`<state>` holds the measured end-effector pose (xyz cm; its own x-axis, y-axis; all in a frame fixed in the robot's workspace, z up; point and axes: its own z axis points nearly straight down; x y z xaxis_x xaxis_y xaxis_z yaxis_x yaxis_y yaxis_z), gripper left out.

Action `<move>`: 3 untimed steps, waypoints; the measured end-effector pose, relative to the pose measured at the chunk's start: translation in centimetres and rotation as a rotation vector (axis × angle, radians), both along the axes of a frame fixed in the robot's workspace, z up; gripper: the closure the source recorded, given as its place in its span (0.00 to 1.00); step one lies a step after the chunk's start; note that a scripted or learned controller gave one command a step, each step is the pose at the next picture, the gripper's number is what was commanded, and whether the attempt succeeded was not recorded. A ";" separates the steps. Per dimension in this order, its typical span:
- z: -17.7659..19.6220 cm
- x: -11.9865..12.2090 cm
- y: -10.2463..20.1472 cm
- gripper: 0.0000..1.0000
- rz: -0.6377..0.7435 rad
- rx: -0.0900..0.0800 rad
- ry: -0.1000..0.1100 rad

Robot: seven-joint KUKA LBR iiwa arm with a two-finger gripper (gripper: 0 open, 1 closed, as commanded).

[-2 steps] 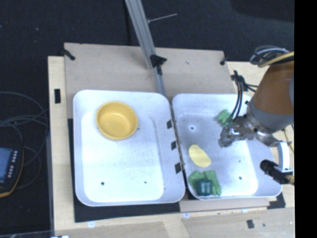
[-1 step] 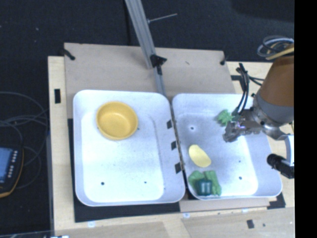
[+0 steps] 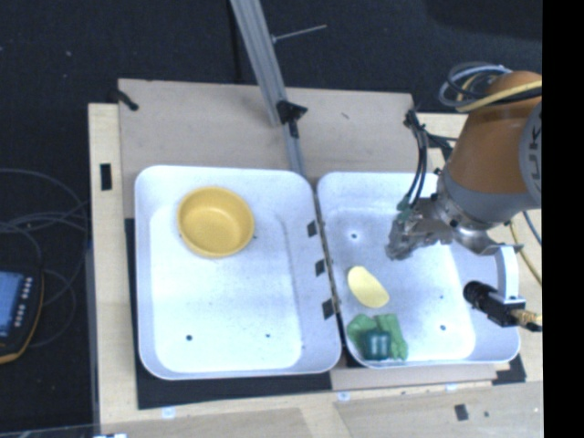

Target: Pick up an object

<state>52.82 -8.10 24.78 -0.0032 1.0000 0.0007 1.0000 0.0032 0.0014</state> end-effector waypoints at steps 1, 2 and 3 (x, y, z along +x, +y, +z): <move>0.7 0.6 5.4 1.00 0.001 0.000 0.000; 1.0 2.3 10.1 1.00 -0.002 0.000 0.001; -0.4 3.8 14.8 1.00 -0.001 -0.001 0.002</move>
